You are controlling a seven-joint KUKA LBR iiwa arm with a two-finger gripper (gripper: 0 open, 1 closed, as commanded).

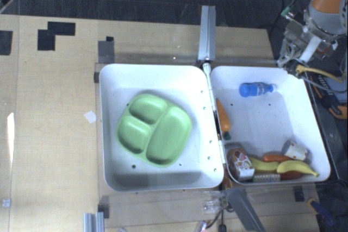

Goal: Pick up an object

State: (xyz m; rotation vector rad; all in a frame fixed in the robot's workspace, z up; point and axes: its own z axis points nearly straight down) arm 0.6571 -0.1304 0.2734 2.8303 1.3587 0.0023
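A blue bottle [256,89] lies on its side near the far wall of the right bin [304,117]. An orange carrot [223,116] rests along that bin's left wall. At the near edge sit a small red-and-white can [241,163], a yellow banana [296,168], a red chili-like piece [278,158] and a small white cup [295,149]. A green divided plate [155,129] lies in the left bin [109,95]. My gripper [289,58] hangs above the right bin's far right corner, apart from all objects.
A metal post [207,32] stands behind the seam between the bins. Cables [321,76] run along the right bin's outer right side. A wooden bench top [49,117] spreads to the left.
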